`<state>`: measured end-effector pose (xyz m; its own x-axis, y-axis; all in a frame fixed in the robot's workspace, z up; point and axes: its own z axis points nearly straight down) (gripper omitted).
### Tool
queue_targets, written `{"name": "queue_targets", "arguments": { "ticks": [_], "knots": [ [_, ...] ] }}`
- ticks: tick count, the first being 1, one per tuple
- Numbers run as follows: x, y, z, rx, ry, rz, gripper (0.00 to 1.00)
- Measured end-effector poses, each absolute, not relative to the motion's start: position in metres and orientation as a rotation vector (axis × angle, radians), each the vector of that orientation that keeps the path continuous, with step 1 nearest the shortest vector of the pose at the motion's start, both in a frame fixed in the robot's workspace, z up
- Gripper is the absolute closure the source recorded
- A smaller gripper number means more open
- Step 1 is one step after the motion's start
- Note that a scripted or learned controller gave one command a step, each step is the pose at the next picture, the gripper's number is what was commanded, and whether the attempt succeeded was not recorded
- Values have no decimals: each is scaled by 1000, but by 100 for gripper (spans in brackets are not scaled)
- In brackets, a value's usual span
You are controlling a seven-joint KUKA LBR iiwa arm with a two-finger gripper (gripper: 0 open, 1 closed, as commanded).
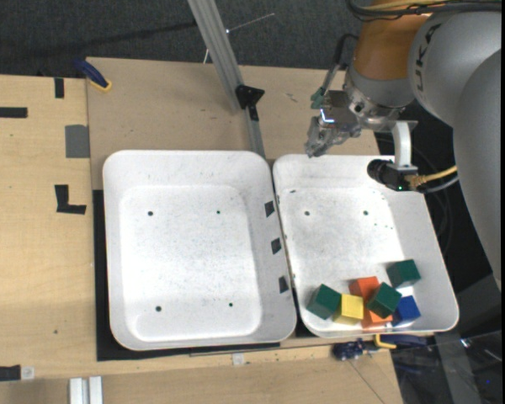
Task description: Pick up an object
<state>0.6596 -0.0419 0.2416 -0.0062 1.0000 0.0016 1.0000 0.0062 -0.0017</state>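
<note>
1. At the far edge of the right bin (421, 225), close to its back left corner, the gripper (317, 146) is seen hanging above the rim, pointed downward.
2. Nothing is seen between its tips; whether they are apart or together cannot be told, since they are small and blurred against the bench (151, 108).
3. Toward the near right corner of the same bin, a cluster of blocks is gathered: a green block (325, 300), a yellow block (351, 307), an orange block (364, 287), a second green block (385, 298), a blue block (407, 309) and a third green block (403, 271) set slightly apart at the back.
4. From the gripper, the cluster is found well apart, across the length of the bin toward the camera and somewhat to the view's right.
5. A reach along that diagonal is judged to be needed before any descent.
6. The blocks are packed touching one another, so a clean grasp is judged easier on the third green block or the leftmost green block, whose sides are more exposed.
7. The left bin (118, 225) is judged irrelevant to the move.
</note>
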Motion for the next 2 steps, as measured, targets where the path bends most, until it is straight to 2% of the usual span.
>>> {"name": "queue_targets", "arguments": {
  "ticks": [2],
  "knots": [
    [647,61,241,-2212,-2228,-2,100]
  ]
}}
